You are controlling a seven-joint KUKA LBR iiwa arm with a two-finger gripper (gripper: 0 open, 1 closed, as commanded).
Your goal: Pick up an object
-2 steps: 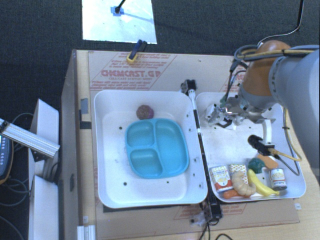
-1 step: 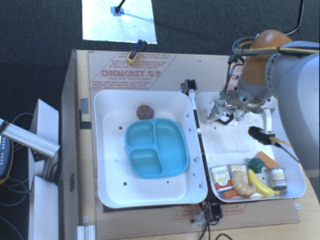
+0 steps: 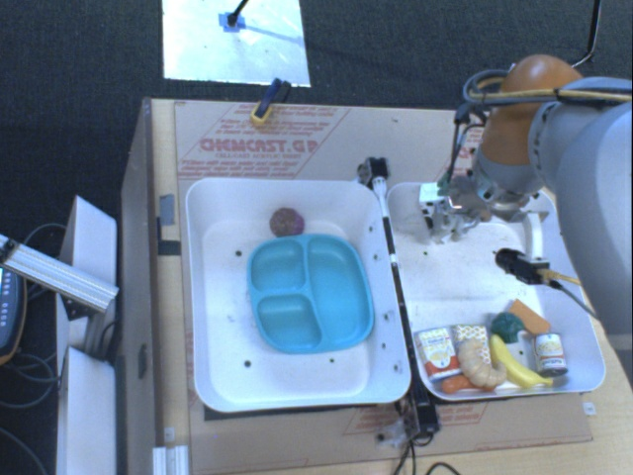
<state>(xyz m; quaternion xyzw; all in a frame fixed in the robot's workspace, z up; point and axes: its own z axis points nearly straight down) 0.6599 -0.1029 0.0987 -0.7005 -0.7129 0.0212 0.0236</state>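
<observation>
My gripper [image 3: 443, 228] hangs over the far left corner of the right bin [image 3: 445, 295], above bare bin floor. The objects lie in a cluster along that bin's front edge, well away from the gripper: a red-and-white packet [image 3: 436, 350], a pale cracker [image 3: 471, 333], a beige knobbly piece [image 3: 481, 364], a yellow banana [image 3: 514, 361], a small can [image 3: 549, 350], a green lump [image 3: 507, 326] and an orange block [image 3: 529, 317]. In the left bin [image 3: 223, 364] a blue divided plate [image 3: 309, 292] rests, with a round purple-brown thing [image 3: 287, 222] behind it.
A black divider strip [image 3: 391, 255] runs between the two bins. The grey arm [image 3: 584, 156] comes in from the right above the right bin's far edge. A yellow-and-black tool [image 3: 267, 103] lies on the board behind the bins.
</observation>
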